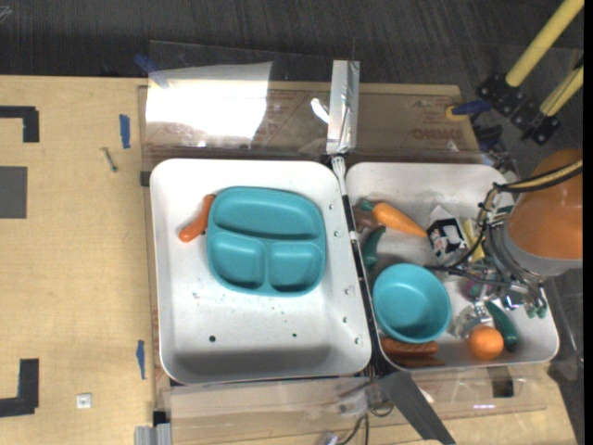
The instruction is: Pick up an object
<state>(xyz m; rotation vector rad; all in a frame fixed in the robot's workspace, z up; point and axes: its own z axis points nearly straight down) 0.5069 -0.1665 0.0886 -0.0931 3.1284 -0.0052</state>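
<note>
Hand low in the right bin, lost among cables; impossible to tell whether wide or narrow, nothing seen held. Orange ball just beside it toward the view's bottom edge, round, so no long axis to match. Teal bowl near on the view's left, carrot farther off, lying aslant.

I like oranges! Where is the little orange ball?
The orange ball sits in the right bin, near its front right corner, just right of the teal bowl and below the arm's wrist.
</note>
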